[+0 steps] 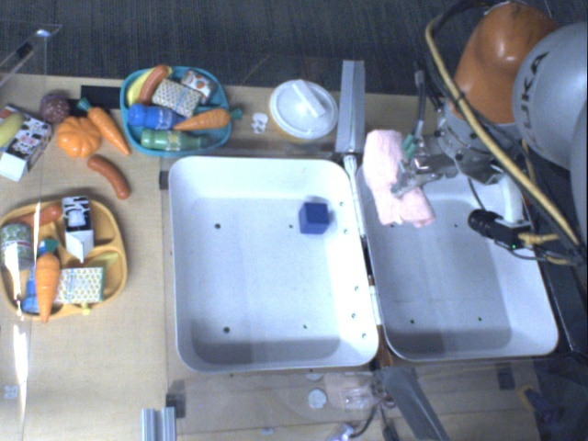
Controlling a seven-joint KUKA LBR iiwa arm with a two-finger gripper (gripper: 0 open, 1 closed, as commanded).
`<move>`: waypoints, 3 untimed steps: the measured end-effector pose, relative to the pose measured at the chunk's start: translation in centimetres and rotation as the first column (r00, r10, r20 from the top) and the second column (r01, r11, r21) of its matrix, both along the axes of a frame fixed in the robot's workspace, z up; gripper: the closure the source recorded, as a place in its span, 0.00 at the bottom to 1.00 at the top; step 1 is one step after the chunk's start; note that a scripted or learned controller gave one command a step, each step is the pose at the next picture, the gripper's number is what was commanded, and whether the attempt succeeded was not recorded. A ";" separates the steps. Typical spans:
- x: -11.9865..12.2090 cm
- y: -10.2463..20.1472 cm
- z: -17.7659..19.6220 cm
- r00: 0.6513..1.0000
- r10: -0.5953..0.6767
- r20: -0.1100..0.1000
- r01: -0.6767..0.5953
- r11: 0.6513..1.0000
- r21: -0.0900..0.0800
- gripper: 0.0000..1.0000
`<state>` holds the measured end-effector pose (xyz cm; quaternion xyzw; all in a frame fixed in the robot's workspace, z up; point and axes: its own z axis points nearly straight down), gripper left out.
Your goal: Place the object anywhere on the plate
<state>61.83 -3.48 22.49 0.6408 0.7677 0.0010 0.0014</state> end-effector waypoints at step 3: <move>-9.1 12.2 0.1 0.358 0.934 -0.001 -0.934 0.358 -0.001 1.00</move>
